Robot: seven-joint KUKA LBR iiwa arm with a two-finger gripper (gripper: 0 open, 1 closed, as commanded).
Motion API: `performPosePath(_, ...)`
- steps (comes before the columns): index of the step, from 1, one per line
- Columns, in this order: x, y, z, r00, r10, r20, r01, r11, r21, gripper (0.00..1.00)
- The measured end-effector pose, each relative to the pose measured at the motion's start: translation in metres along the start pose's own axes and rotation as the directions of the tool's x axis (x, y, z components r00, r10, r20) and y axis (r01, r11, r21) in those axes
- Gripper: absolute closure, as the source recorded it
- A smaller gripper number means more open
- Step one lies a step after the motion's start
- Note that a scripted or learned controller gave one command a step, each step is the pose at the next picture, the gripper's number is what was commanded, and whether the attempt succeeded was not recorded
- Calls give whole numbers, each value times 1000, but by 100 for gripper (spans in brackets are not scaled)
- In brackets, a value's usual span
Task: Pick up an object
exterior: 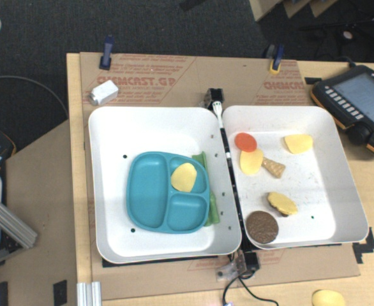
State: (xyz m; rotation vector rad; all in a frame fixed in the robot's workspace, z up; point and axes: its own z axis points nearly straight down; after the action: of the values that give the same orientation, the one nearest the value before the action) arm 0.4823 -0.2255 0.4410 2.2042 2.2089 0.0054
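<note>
The right bin (340, 171) holds several toy food pieces: a red round piece (245, 141), a yellow oval piece (251, 162), a tan wedge (274, 167), a yellow chunk (298, 143), a yellow-brown piece (282, 203) and a brown round cookie (262, 227). In the left bin (110, 139) lies a teal divided tray (155, 193) with a yellow piece (184, 177) in its upper right compartment. A green item (211, 199) pokes out from under the tray's right side.
A dark tablet-like pendant (356, 101) lies off the bench's right corner. A small white block (104, 92) sits on the cardboard above the left bin. Blue clamps (106, 53) (276, 57) grip the board's far edge. A yellow object (327, 298) lies at the bottom right.
</note>
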Motion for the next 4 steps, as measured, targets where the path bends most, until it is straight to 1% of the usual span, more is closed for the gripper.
performPosePath(4,-2,4,-43,1000,-4,14,4,1000,-20,100)
